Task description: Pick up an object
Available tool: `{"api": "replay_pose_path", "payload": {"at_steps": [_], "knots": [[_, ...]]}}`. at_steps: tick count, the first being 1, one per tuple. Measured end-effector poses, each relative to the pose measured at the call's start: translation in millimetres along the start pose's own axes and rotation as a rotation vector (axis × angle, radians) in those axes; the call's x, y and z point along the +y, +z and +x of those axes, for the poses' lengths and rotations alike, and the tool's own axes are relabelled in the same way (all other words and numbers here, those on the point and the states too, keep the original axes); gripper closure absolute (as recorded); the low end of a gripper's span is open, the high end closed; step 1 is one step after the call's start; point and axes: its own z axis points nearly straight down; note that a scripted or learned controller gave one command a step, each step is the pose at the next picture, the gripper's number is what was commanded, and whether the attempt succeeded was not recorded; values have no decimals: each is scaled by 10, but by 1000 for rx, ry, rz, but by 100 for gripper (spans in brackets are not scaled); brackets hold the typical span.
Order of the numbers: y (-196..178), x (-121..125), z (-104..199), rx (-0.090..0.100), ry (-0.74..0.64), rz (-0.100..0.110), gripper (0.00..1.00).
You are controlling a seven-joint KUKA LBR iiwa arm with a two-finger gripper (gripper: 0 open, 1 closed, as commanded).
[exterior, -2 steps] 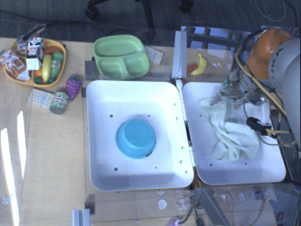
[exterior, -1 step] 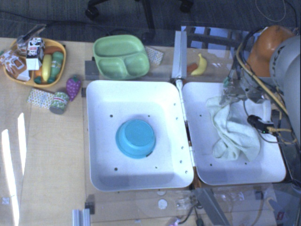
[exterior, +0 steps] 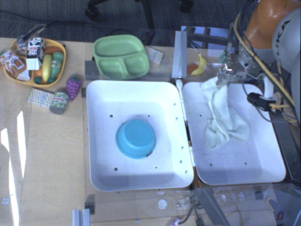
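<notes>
The claw pinches the white cloth by its top corner (the rest hangs below it).

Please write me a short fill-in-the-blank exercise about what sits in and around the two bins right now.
1. The blue bowl sits in the ____ bin of this view.
2. The white cloth hangs from the gripper over the ____ bin.
3. Behind the left bin, the divided plate on the bench is ____ in colour.
4. Just behind the right bin lies a toy ____, yellow and curved.

Missing words: left; right; green; banana
</notes>
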Motion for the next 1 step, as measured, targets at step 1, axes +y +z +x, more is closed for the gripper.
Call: {"api": "replay_pose_path", "payload": {"at_steps": [1], "knots": [[192,-4,488,0,-99,3,100]]}}
